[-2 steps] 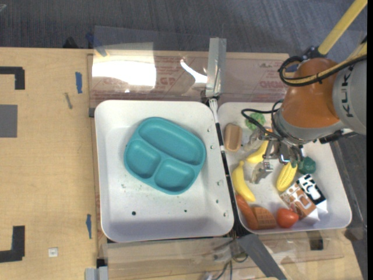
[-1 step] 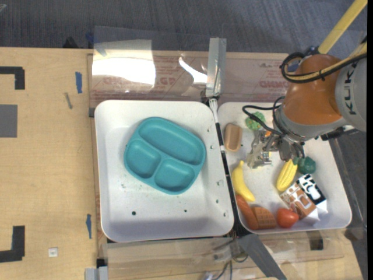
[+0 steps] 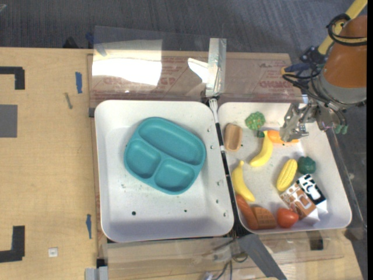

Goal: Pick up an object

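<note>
- Looking down at the bench, you saw two white bins side by side; the left bin (image 3: 111, 214) held a teal divided plate (image 3: 165, 154).
- Your gripper (image 3: 291, 134) hung over the right bin (image 3: 341, 203), its tips just at an orange carrot (image 3: 274, 137); whether it was clenched or released, you could not tell.
- Near it lay broccoli (image 3: 254, 121), a bread roll (image 3: 232, 137) and two bananas (image 3: 263, 151) (image 3: 241, 182); a corn cob (image 3: 286, 174), a tomato (image 3: 287, 217) and a printed packet (image 3: 304, 196) sat toward the front.
</note>
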You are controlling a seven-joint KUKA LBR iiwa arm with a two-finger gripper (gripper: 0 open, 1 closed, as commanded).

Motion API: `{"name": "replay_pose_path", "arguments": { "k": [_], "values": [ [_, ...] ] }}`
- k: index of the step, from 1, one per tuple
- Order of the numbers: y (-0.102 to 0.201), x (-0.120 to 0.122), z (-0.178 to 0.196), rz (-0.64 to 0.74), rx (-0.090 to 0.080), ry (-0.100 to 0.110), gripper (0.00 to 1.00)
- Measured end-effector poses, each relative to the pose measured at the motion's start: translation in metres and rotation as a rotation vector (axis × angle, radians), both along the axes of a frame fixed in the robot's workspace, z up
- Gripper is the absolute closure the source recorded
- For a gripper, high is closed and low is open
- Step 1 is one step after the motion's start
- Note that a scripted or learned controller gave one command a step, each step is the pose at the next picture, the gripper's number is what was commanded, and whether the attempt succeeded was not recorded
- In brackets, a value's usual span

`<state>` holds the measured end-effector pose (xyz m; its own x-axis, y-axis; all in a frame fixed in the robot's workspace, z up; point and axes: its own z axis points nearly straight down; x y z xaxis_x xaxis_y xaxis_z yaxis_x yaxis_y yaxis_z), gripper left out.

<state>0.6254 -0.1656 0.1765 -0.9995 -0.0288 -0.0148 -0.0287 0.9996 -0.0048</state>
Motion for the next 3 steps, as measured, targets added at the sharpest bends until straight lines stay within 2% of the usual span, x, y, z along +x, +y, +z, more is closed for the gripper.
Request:
{"name": "replay_pose_path", "arguments": {
  "k": [1,2,3],
  "values": [
    [0.004,-0.001,-0.004,0.005,0.004,0.007,0.00],
    [0.019,0.010,-0.077,-0.054,0.004,0.003,0.00],
    [0.020,0.012,-0.067,-0.053,0.004,-0.004,1.00]
  ]
}}
